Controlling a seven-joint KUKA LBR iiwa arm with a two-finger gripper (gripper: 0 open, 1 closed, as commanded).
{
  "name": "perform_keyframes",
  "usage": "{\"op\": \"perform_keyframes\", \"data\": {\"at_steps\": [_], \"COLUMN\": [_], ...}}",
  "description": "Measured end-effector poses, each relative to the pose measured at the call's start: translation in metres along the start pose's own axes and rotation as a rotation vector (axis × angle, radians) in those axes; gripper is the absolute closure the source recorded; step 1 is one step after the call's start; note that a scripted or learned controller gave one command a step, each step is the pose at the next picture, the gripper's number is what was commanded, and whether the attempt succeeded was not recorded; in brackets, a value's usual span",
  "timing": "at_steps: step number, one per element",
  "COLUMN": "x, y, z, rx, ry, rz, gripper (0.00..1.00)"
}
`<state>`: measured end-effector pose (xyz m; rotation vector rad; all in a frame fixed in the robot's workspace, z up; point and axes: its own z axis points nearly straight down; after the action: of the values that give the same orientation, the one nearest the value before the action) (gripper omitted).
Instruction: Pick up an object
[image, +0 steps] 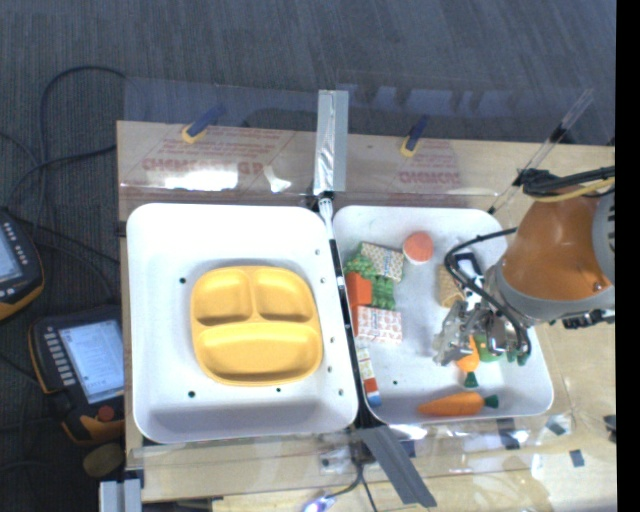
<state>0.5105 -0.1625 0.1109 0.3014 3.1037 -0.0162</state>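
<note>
Over the right bin (540, 395), the grey arm with its orange band (555, 250) reaches down from the right, and the claw (470, 340) hangs low among a cluster of small toys near the bin's lower middle. Whether the claw is open or closed cannot be told, since the metal parts and the toys blur together at that spot. Just under it lies a small orange and green piece (470, 372), too small to identify. Along the front wall of the same bin lies a toy carrot (452, 404), orange with a green tip, well clear of the wall on its upper side. It looks light, stiff and smooth, so a grip across its thick middle would likely hold better than one near the tapering end, where it could slip out. Further left sit a patterned block (379, 324), a green block (381, 294) and an orange block (360, 289), packed close together; their flat faces should take a grip well, but the crowding leaves little room. A round orange disc (419, 245) lies near the back. The left bin (160, 240) holds a yellow divided plate (258, 323).
</note>
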Motion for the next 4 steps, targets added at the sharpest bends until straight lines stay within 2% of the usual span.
{"op": "perform_keyframes", "data": {"at_steps": [1,2,3,4], "x": [0.029,0.026,0.030,0.022], "y": [0.041,0.021,0.038,-0.018], "z": [0.017,0.019,0.018,-0.069], "rx": [-0.004,-0.010,-0.001,0.001], "ry": [0.003,0.016,0.005,0.024], "rz": [0.118,0.533,0.676,0.594], "gripper": [1.00,1.00,1.00,1.00]}}
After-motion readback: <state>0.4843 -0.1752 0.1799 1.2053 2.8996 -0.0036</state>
